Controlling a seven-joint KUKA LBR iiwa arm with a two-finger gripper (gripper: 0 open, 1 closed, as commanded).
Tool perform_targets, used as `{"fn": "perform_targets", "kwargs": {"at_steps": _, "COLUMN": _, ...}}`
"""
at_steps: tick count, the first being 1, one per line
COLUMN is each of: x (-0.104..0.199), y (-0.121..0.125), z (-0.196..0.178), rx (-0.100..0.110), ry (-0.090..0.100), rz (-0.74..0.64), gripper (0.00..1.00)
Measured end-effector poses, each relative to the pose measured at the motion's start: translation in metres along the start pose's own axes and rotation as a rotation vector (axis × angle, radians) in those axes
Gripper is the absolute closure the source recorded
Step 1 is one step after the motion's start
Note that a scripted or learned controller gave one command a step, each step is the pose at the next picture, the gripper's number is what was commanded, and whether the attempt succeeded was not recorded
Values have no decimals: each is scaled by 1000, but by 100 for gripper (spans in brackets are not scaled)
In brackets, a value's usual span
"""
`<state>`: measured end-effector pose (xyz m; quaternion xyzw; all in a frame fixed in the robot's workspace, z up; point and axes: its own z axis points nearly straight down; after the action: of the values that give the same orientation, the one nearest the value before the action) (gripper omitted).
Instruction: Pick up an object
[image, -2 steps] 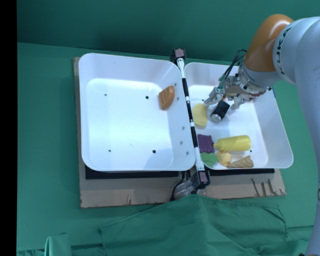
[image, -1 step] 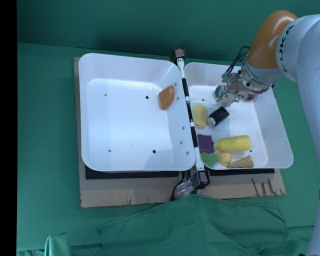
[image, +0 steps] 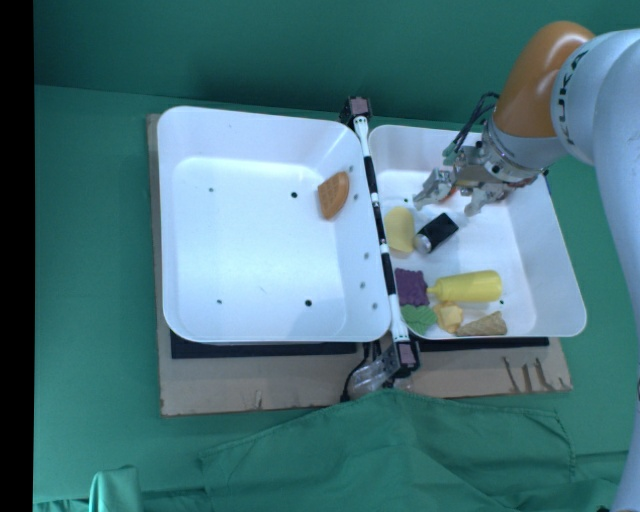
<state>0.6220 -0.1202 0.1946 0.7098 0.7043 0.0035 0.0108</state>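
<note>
**Arm parked over the right bin, nothing grabbed yet**

So this looks like the approach step to me. The end effector (image: 459, 197) sits in the upper right of the frame, over the top part of the right bin (image: 560, 250), with its two fingers spread apart and nothing between them. No pick has happened as far as I can see.

My guess at the target is the little black cylinder (image: 437, 232), since it lies just below and slightly left of the fingers, nearest of anything. It's lying on its side on the bin floor, right beside the pale yellow piece (image: 400, 229). Its long axis runs diagonally, from lower left up to upper right, with the lighter round end facing lower left.

Next move, as I read it: drop down and line the fingers up across that diagonal, so they close on the short sides, not end to end.

Other stuff in the same bin: yellow bottle (image: 467, 287) lying roughly level, purple piece (image: 410, 285), green piece (image: 418, 317), cone (image: 483, 324). The left bin (image: 200, 150) has an orange wedge (image: 334, 194) near its right wall.
</note>
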Motion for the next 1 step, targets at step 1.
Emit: {"fn": "perform_targets", "kwargs": {"at_steps": 1, "x": 16, "y": -33, "z": 9, "rx": 0, "ry": 2, "rz": -3, "gripper": 0}}
